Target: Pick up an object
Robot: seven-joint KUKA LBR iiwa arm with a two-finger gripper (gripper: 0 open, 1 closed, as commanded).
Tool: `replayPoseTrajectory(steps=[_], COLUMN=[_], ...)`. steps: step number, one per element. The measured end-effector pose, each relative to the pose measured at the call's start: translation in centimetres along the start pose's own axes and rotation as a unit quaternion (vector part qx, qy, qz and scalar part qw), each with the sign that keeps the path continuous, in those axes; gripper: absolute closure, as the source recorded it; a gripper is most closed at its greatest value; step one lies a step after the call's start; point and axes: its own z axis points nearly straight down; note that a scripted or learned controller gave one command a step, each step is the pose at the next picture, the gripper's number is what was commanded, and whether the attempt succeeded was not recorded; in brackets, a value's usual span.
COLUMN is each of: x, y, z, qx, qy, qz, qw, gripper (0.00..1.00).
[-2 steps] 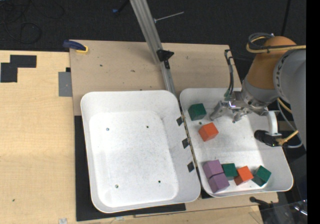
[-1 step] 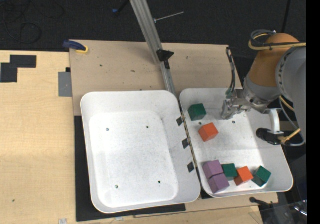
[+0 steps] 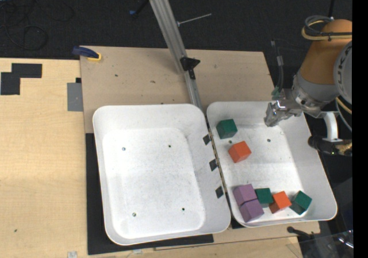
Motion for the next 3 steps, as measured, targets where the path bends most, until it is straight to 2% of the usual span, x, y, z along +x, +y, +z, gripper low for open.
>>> replayPoseTrajectory(steps=[2, 3], x=[-1.2, -1.2], y=[-1.2, -1.2], z=[-10.8, -11.3], qx=[0.000, 0.002], qy=[0.000, 0.000], qz=[0.001, -0.001], qw=[1.0000, 1.0000], gripper=[1.00, 1.00])
